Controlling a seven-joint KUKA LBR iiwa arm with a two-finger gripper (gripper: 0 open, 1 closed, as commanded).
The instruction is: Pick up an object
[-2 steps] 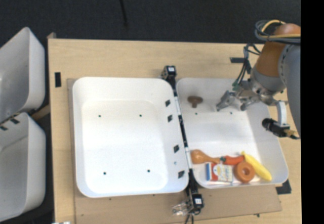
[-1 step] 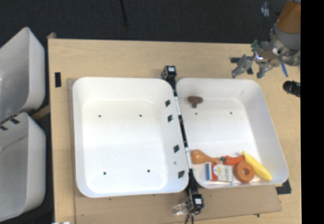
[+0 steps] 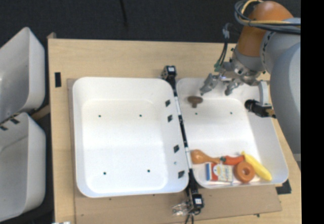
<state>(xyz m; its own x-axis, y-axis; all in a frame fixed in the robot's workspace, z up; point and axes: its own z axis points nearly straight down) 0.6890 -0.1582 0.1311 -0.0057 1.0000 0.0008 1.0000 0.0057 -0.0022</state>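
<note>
While its fingers stand apart, the tool (image 3: 218,86) hovers near a brown object (image 3: 195,100).

Two shallow white moulded-plastic bins (image 3: 126,137), smooth, faintly glossy. Pale tan wooden tabletop (image 3: 61,132), matt. Grey metal two-finger hand (image 3: 221,86), dull sheen; arm's orange band (image 3: 258,26), smooth and glossy. Yellow banana-shaped plastic toy (image 3: 257,165), shiny. Orange ring-shaped plastic toy (image 3: 246,172), glossy. Red-and-white printed paper packet (image 3: 218,172), flat. Small brown rounded lump (image 3: 195,100), matt.
</note>
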